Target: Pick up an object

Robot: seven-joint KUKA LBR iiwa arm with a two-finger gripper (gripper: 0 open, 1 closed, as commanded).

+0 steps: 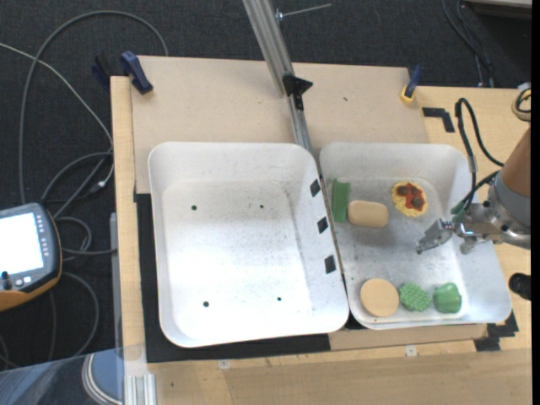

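Lying along the right bin's near edge are a tan disc, a green knobbly piece and a green block, loose and ready for picking. Beyond them, the tool hovers by that bin's right wall, holding nothing; whether it is open, I cannot tell. Farther back lie a tan loaf, a green slab and a tart.

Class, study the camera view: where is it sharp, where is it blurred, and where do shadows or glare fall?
Camera view: the toys, such as the tan block, look fairly sharp; the claw is slightly smeared and casts a soft shadow on the right bin; the handheld screen at the left edge is blown out white; lighting is otherwise even.
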